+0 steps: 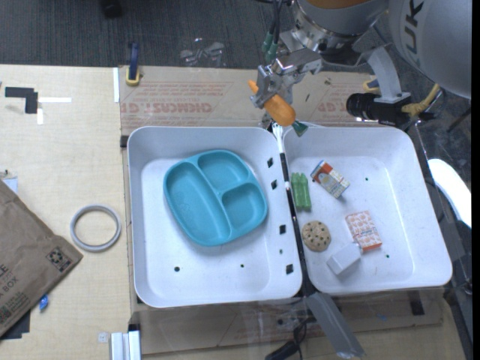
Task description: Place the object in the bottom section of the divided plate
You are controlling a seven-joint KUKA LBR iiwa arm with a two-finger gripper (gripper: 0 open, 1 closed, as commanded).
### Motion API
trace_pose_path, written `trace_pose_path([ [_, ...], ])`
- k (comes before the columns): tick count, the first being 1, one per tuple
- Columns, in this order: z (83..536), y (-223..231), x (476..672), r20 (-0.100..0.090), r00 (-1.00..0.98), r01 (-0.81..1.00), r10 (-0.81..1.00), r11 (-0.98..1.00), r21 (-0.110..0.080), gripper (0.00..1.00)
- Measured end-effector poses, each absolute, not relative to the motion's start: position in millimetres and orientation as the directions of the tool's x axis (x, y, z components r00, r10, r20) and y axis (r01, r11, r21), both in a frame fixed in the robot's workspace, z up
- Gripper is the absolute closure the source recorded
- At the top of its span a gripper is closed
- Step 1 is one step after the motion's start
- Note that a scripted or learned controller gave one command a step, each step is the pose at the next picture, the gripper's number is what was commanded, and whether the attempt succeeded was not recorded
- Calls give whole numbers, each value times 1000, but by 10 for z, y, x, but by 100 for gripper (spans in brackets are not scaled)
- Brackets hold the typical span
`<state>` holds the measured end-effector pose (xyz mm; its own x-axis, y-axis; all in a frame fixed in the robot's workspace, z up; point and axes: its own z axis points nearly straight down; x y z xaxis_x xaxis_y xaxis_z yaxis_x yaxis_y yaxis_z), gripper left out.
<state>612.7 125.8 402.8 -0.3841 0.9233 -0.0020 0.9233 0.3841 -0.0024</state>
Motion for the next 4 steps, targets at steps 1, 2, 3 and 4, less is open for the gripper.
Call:
trace_pose_path([
  [1,3637,1473,6034,-1,-470,883,883,470,-4,100],
  [2,4408,1304,6118,-1,-538,843,843,538,-3,100],
  [3,4317,1581,5570,0,-674,739,739,674,-3,100],
  [4,4413,1149,5170,0,-664,748,748,664,-2,100],
])
